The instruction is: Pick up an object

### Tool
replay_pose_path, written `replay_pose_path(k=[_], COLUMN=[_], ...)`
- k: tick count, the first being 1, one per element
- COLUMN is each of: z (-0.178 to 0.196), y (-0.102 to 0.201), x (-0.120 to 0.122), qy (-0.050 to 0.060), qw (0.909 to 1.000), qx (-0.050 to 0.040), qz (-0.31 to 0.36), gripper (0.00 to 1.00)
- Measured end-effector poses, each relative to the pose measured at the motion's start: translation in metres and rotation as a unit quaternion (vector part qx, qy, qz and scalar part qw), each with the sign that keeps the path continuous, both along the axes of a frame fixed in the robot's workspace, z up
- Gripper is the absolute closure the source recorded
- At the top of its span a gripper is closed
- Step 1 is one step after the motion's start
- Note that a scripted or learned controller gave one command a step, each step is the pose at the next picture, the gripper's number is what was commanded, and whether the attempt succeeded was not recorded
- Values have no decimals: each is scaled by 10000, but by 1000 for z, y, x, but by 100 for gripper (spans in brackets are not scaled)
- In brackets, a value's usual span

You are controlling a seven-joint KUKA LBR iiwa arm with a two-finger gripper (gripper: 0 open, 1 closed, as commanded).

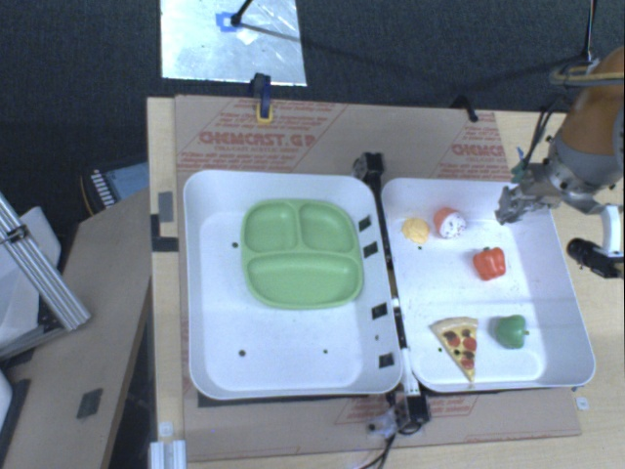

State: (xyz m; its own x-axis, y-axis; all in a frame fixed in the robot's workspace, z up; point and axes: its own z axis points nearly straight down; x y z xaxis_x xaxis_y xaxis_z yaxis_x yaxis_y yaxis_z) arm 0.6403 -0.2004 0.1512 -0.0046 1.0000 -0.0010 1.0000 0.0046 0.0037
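Toys lie in the right bin point(562, 291): a lemon point(416, 230), a red-white ball point(450, 223), a red pepper point(490, 262), a green pepper point(510, 331) and a pizza slice point(459, 343). The gripper point(510, 209) hangs over that bin's far edge; its state I cannot tell. The cardboard point(293, 125) reads "CHEMCAST GP". The left bin point(210, 291) holds a green plate point(301, 254).

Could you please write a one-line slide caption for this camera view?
Gripper hovers over the right bin holding toy foods; green divided plate sits in the left bin.

Even, soft overhead light; slight blur.
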Motion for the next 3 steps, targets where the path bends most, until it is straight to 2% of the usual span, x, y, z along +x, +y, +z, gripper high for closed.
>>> replay_pose_path(k=[2,3], z=[101,90], y=[6,67], x=[-4,-2], qy=[0,13], qw=[10000,10000], qx=[0,8], qz=[4,20], gripper=[100,100])
